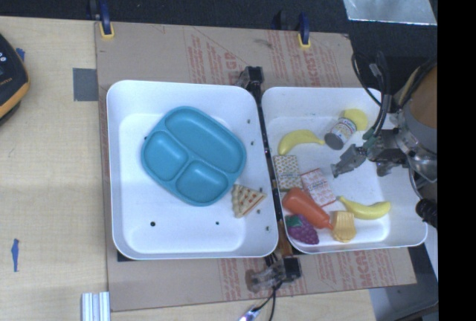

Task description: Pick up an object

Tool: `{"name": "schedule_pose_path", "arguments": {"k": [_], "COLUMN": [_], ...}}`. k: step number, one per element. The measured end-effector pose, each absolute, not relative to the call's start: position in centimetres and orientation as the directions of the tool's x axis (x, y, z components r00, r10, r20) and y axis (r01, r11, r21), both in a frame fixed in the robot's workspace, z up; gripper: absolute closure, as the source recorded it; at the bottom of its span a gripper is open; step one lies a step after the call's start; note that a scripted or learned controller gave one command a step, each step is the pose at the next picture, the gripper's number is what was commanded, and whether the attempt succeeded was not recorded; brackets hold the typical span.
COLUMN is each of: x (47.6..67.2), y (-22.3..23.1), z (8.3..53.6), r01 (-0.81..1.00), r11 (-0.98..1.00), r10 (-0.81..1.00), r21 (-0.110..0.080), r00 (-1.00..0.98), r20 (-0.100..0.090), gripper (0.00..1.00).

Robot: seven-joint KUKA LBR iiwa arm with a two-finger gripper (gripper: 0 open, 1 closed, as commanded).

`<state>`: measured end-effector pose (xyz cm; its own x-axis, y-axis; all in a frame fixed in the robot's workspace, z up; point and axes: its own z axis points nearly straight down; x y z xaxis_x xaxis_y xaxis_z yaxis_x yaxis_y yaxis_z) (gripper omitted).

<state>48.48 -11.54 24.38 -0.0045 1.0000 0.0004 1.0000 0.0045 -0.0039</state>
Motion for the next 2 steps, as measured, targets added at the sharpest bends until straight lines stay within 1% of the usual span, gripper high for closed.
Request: {"name": "schedule_pose_path", "arguments": {"k": [1,2], "x": [58.4,64.9], "y": [-11.2,-13.3], "z": [9.8,8.7], "r01": [1.0,0.999], "r11": [0.005,-0.004], "r10": [1.0,1.0], "r21": [-0.005,-0.034], "r00": [-0.005,0.004], "r20": [-0.001,0.004], "gripper": [0.0,0.0]}}
